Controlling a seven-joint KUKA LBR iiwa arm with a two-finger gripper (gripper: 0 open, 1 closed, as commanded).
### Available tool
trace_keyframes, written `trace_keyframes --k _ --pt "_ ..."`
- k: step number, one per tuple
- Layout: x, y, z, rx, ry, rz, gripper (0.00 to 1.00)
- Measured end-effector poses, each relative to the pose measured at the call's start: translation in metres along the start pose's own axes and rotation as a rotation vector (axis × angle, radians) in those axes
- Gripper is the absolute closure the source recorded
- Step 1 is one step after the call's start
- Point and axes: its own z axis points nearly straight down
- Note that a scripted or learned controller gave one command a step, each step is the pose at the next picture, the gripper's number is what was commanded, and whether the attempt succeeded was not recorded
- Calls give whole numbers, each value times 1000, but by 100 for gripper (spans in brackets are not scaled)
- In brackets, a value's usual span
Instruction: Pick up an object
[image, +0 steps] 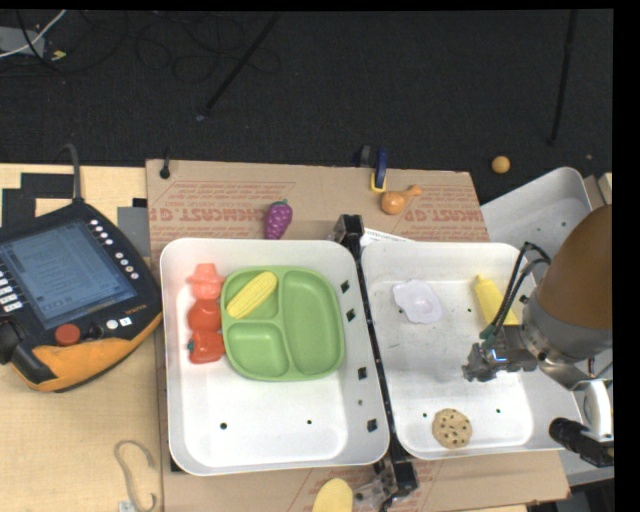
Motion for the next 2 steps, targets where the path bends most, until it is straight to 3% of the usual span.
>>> trace_keyframes --k 1,2 --pt "-1 1 -47 -1 0 0 100" --pt "50 26 -55 2 2 -5 100"
